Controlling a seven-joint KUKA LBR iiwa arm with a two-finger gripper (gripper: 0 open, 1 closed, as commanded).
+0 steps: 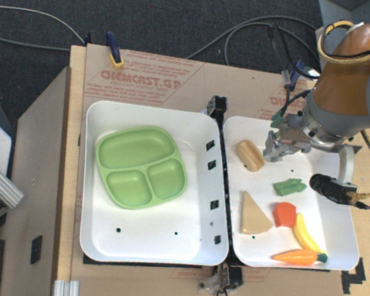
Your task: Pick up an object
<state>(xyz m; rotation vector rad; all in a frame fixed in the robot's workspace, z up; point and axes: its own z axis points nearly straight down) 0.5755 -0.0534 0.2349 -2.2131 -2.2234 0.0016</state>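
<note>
My two-finger pincer point(272, 151) hangs over the far part of the right shallow white bin point(343, 215), near its far-left corner, and the thing closest to it is the tan, stubby bread-roll-shaped piece point(250, 155). That piece lies just beside the pincer, on the side toward the divider between the two bins, and a little nearer the front edge; its long axis runs on a slant from the bin's far-left toward its middle. I cannot tell whether the pincer is spread or pressed together, and nothing shows between its tips. I judge the coming move turns on a short shift toward the divider, then a descent with the tips set across the roll's narrow width. The small green leafy plastic piece point(289, 186) sits near too, toward the front edge, apart from the roll.
</note>
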